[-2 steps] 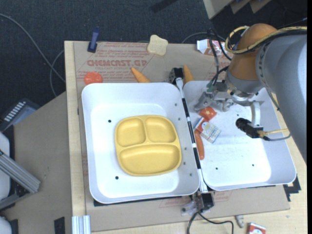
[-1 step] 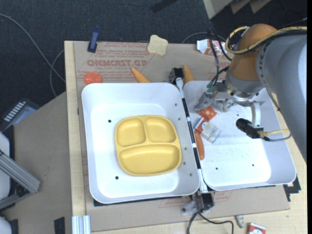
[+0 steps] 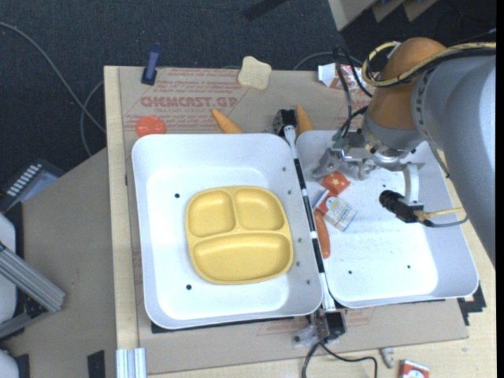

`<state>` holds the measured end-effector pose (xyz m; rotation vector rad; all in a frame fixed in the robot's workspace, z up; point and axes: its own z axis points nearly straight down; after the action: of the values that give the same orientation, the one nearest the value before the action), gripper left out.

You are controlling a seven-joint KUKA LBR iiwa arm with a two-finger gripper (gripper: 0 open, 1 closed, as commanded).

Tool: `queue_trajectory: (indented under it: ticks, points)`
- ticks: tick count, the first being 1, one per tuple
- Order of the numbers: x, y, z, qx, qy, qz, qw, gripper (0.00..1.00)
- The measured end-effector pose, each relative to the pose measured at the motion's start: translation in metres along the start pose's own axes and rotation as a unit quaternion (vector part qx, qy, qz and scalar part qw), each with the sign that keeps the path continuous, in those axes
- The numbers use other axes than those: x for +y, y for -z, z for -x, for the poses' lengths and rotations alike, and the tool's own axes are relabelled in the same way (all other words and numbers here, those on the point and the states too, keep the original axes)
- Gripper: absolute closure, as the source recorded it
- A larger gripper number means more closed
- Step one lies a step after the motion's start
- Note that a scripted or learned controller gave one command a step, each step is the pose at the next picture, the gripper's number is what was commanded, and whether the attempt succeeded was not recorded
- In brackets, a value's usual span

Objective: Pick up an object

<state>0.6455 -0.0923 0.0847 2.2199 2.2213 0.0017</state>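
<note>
A tabletop (image 3: 197, 93) covered with brown cardboard printed in red lettering is standing on a dark carpeted floor (image 3: 71, 22), with thin cables trailing across the carpet at the left. Two shallow white bins are lying side by side on it: the left bin (image 3: 157, 282) is carrying a yellow divided plate (image 3: 238, 235) with three compartments, and the right bin (image 3: 394, 274) is holding a small cluster of items along its left side. An orange-red packet (image 3: 336, 183) is sitting near the top of that cluster, a pale crinkled wrapper (image 3: 340, 213) is lying just below it, and an orange carrot-shaped piece (image 3: 322, 237) is stretching along the bin's left wall.

The grey arm (image 3: 465, 124) with its orange band (image 3: 405, 81) is reaching in from the right, and the end effector (image 3: 350, 162) is hovering low over the upper left part of the right bin, just above the orange-red packet. How far its fingers are standing apart is something I cannot tell, and nothing is visibly caught between them.

Behind the bins, loose things are resting on the cardboard: a blue clip (image 3: 150, 64) at the far left edge, an orange round piece (image 3: 150, 126), an orange carrot-like stick (image 3: 226, 122), a beige bread-shaped piece (image 3: 254, 72) and a black clamp (image 3: 285, 121) at the seam between the bins
</note>
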Motion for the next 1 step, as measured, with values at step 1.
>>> queue_trajectory:
  ticks: [1]
  points:
    - [0.0006, 0.0103, -0.0004, 0.000, 0.000, 0.001, 1.0000, 1.00]
